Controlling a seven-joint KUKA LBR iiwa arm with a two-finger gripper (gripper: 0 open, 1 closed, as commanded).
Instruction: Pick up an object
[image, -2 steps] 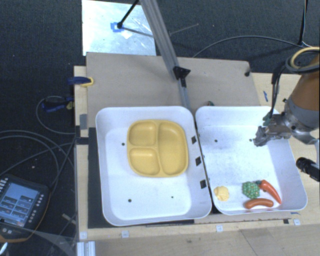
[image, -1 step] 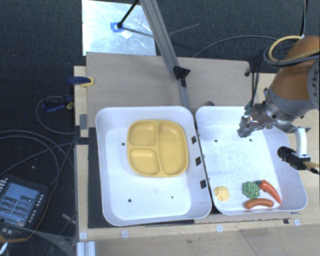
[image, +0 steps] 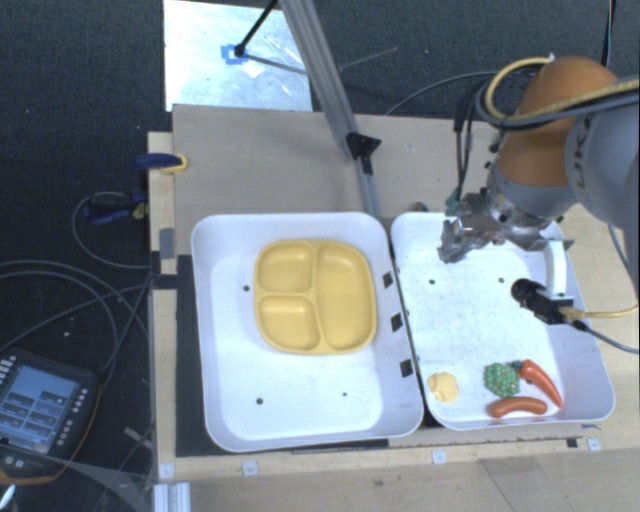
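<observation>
At the lower right of the frame, in the near end of the right bin (image: 585, 345), lie a red sausage (image: 518, 407), an orange carrot (image: 541, 381), a green broccoli piece (image: 501, 378) and a pale yellow lump (image: 443, 386), all close together. In the left bin (image: 215, 330), at mid frame, sits a yellow divided plate (image: 314, 296). Farther up, the gripper (image: 462, 240) hangs over the far end of the right bin, well apart from the food; whether its fingers are spread or closed cannot be told. The wooden surface (image: 250, 160) stretches beyond.

No legible text or labels anywhere
</observation>
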